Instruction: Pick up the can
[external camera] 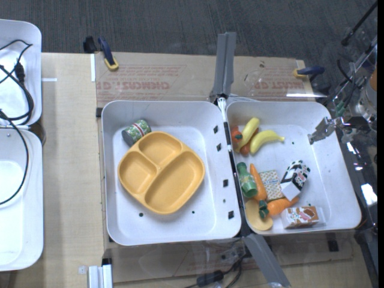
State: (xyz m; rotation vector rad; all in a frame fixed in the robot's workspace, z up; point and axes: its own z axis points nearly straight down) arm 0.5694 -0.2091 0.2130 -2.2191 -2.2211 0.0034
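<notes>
The can (136, 131) is seen lying on its side in the left bin (114, 215), near the far left corner, touching the far edge of a yellow divided plate (161, 171). The gripper (321, 131) is placed over the right bin (336, 179), by its far right corner, nothing between its fingers; whether they are spread or closed cannot be told, as the view there is cluttered. Two bananas (258, 135) are at the right bin's far left.

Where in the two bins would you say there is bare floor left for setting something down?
Left bin: free along the right wall and front edge, beside the yellow plate; the can fills the back-left corner. Right bin: bare between bananas and right wall; crowded along its left wall and front.
</notes>
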